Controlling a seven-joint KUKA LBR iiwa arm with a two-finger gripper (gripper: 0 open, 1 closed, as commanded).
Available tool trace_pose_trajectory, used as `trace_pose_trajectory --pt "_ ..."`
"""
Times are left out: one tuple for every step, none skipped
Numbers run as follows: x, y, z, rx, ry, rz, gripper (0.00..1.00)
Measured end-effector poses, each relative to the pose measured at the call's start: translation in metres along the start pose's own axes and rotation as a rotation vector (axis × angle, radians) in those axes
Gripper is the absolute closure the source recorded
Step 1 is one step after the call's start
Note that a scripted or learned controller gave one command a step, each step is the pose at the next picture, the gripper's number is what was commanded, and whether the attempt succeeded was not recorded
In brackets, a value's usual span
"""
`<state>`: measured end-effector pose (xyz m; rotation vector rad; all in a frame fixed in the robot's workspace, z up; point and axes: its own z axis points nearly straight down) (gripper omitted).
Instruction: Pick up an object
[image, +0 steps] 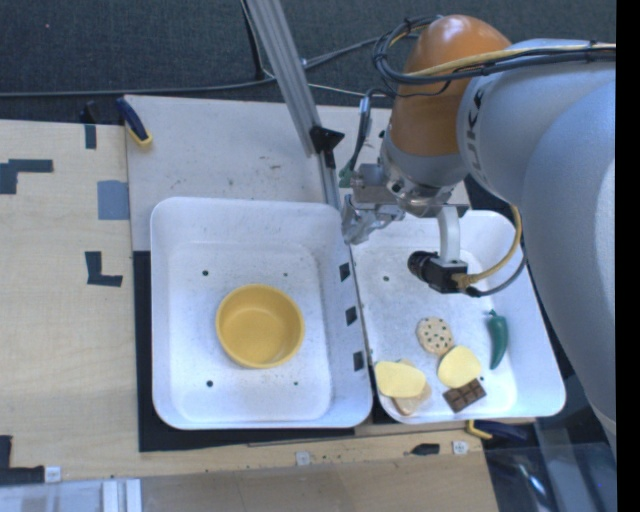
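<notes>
My gripper (362, 222) hangs over the far left corner of the right bin (525, 395), close to the ridge between the two bins. Nothing shows in it. Along the right bin's near side lie a speckled round cookie (434, 335), a green chilli pepper (496, 336), two yellow slices (400, 378) (459, 366), and a dark brown chocolate piece (464, 395). A tan piece (408, 405) peeks out from under the left slice. The left bin (180, 240) holds a yellow bowl (260, 325), upright near its middle. All of these lie well below and apart from the gripper.
A slanted metal post (295, 90) rises behind the bins, just left of the gripper. The arm's grey body (560, 170) covers the right bin's far right part. A black fitting with cables (440, 270) hangs off the wrist over the right bin.
</notes>
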<state>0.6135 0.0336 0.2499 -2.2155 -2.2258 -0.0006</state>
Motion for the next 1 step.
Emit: trace_pose_trajectory --pt "0.0512 0.0101 0.0183 0.002 -0.001 0.001 1.0"
